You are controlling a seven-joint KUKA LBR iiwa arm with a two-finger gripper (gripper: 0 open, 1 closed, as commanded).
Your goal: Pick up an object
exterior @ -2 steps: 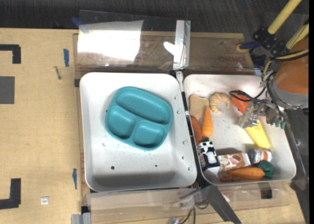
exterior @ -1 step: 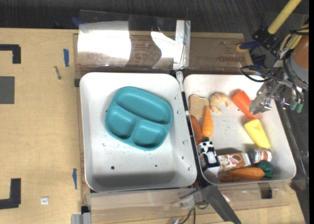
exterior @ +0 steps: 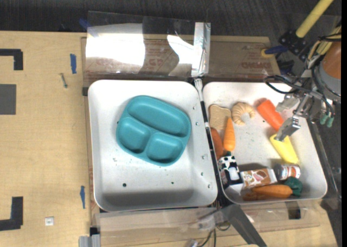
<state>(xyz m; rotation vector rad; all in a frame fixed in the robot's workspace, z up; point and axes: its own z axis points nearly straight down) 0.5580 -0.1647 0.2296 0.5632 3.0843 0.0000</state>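
The left bin, filling the frame's middle, carries a teal divided plate, and the right bin at right holds the smaller things: a toast slice, a croissant, two carrots, a bottle and an orange block. My gripper hovers at the frame's right, just above a yellow piece in that bin; I cannot tell whether it is clenched or released.

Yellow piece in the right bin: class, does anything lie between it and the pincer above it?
Nothing visible does. The pincer hangs right over the upper end of the yellow piece. The orange piece lies just to its upper left, beside the path rather than across it.
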